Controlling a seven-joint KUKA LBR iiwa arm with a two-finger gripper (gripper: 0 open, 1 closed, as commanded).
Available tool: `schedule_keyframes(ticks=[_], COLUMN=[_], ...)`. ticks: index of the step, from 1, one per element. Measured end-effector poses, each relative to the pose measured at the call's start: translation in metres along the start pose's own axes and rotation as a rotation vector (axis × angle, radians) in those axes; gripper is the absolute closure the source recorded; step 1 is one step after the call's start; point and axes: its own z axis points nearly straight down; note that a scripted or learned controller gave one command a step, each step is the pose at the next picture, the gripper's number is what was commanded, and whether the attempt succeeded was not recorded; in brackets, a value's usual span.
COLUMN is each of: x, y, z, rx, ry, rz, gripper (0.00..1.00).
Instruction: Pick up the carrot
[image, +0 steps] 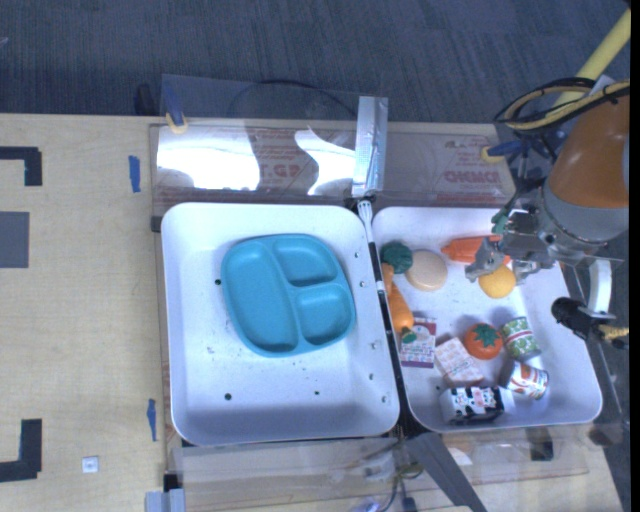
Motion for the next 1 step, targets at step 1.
schedule_keyframes(ticks=[1], x=[0.0963], y=[0.0388], z=[0.0138], rx=[0.002], ry=[-0.002], rz=[0.189], gripper=[1.0])
